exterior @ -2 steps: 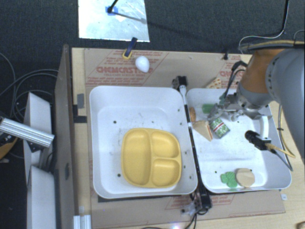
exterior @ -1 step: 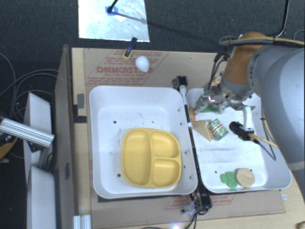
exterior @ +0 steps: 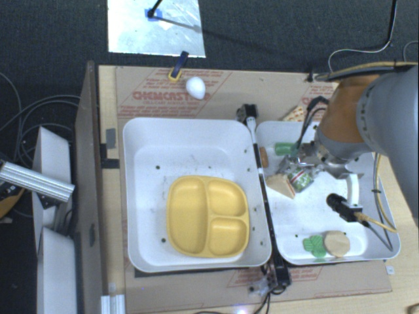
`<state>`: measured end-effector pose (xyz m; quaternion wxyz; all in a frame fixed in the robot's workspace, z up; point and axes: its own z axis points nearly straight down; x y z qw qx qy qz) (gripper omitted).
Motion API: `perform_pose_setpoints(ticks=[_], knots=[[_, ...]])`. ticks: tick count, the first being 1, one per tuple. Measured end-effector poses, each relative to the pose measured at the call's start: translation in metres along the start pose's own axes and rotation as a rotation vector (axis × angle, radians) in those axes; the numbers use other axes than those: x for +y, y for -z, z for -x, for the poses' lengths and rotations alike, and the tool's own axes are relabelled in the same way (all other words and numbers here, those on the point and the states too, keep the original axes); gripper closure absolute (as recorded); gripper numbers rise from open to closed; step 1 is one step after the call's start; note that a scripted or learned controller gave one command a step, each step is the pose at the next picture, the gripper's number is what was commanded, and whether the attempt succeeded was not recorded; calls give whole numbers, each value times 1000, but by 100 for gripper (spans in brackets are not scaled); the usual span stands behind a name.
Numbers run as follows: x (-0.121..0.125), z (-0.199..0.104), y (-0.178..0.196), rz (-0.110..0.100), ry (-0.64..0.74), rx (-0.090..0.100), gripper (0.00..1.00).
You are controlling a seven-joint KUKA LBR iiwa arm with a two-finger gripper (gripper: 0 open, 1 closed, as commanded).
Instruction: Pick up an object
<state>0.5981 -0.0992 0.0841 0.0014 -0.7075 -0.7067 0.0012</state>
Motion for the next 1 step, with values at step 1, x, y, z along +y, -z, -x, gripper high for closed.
perform_pose_setpoints(ticks=[1], knots=[[4,-1,11,7,3,0,100]])
